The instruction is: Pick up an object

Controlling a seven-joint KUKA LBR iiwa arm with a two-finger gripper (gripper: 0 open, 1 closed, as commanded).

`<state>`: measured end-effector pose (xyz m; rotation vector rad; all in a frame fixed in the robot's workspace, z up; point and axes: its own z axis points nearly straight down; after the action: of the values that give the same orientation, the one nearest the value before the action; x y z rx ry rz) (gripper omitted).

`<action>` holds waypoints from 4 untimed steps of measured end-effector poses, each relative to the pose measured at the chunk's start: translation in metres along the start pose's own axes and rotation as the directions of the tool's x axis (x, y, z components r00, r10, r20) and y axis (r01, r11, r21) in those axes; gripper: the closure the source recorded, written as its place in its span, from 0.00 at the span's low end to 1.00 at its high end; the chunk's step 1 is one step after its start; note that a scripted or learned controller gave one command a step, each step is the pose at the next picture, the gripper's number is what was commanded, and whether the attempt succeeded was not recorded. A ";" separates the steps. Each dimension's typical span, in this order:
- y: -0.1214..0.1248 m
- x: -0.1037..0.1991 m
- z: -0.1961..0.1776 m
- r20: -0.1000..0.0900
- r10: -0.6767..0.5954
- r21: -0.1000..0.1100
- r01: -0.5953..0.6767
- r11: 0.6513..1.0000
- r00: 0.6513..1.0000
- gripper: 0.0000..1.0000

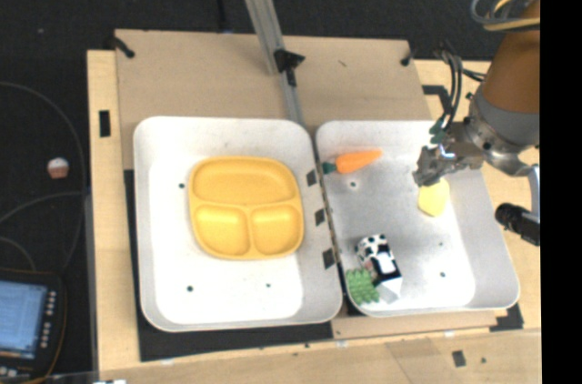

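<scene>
Bench (227,73) was tan, carrying two shallow white bins side by side. Left bin (164,227) held a yellow divided plate (245,207), three compartments, sitting about centre. Right bin (473,264) held the loose pieces.

Arm (514,91) came in from 3 o'clock, orange band above the wrist, reaching over the right bin's 2 o'clock corner. Gripper (435,166) sat low at the bin's 3 o'clock side; its dark tip overlapped the top edge of a pale yellow lemon-like object (434,200). Could not tell whether the fingers were spread or closed, and the yellow piece was not visibly between them, so no hold claimed.

Other items in the right bin: toy carrot (356,160), orange with a green end, at 11 o'clock of the bin, well apart from the gripper. Black-and-white cow-like toy (377,259) at 7 o'clock, touching a small green piece (361,286) just at its 7 o'clock, hard against the bin's near-left wall.

Step judged: approach or descent onto the yellow piece, grasp not confirmed. Likely target was that yellow object, since it lay right under the tip.

Next move called for: centring over the yellow body instead of its top edge, closing on it, then a straight lift. Rounded shape looked liable to squirt out of an off-centre pinch.
</scene>
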<state>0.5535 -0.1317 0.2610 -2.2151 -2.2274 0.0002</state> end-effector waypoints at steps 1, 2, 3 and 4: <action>0.008 0.046 0.008 0.000 0.000 0.000 0.000 1.000 1.000 1.00; 0.031 0.092 0.002 -0.001 -0.002 -0.003 0.002 1.000 1.000 1.00; 0.050 0.132 0.008 0.000 0.000 -0.002 0.000 1.000 1.000 1.00; 0.063 0.173 0.016 0.001 0.001 -0.002 -0.001 1.000 1.000 1.00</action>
<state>0.6156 0.0413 0.2447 -2.2175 -2.2282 -0.0005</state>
